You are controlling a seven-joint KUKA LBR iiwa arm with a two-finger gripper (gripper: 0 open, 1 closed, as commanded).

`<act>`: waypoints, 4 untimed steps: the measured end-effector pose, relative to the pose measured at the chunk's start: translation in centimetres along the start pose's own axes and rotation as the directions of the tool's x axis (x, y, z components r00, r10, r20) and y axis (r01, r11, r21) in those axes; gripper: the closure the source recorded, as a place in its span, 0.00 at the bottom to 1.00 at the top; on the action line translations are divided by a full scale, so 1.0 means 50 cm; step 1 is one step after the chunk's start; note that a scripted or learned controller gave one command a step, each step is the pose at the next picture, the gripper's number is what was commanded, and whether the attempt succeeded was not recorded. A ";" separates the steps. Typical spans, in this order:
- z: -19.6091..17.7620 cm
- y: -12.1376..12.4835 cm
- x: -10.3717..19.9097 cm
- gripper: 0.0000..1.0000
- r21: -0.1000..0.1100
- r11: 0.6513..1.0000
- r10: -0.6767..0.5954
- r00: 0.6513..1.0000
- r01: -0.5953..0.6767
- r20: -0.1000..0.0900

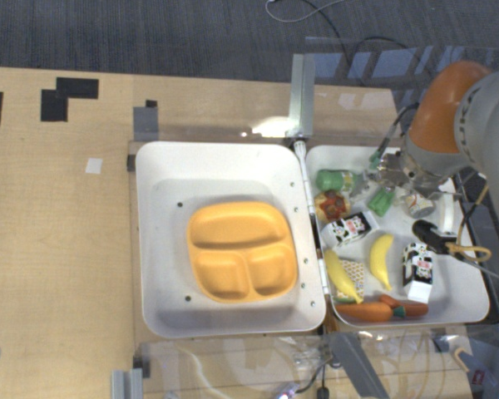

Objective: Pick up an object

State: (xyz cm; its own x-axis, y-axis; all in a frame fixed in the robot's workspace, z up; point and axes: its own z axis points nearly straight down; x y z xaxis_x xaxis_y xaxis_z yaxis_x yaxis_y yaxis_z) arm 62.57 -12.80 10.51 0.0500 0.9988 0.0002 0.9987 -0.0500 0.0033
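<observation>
- The bench runs pale and bare along the left of the frame, with a few black marks at its upper left.
- The left bin sits at the centre, holding a yellow divided tray in its middle; bare white floor rings the tray on every side, widest toward the left wall.
- The two bins meet along a narrow seam just right of centre, and the right bin fills the lower right of the frame.
- That right bin is crowded: a green can near its upper left corner, a small black-and-white carton below it, a banana against the left wall, a second banana near the middle, a carrot along the near edge, and another black-and-white carton to the right.
- Open floor there is scant, mostly along the far right wall.
- The arm reaches in from the upper right, its orange band above the wrist, bent down over the upper part of the right bin.
- The gripper hangs low among the things at the bin's upper middle, close beside a small green object; whether it touches it I cannot tell, and its opening cannot be made out.
</observation>
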 end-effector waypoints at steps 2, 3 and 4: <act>0.034 -0.030 -0.050 0.00 -0.009 0.953 0.302 0.953 -0.302 -0.003; 0.032 -0.131 -0.113 0.00 -0.009 0.963 0.269 0.963 -0.269 0.000; 0.044 0.057 -0.086 0.00 0.083 0.903 0.421 0.907 -0.421 0.024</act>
State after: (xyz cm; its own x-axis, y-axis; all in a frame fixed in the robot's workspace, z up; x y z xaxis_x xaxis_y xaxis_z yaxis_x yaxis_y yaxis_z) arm 65.19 -17.25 8.30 0.4654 0.8848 -0.0224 0.8814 -0.4656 -0.0802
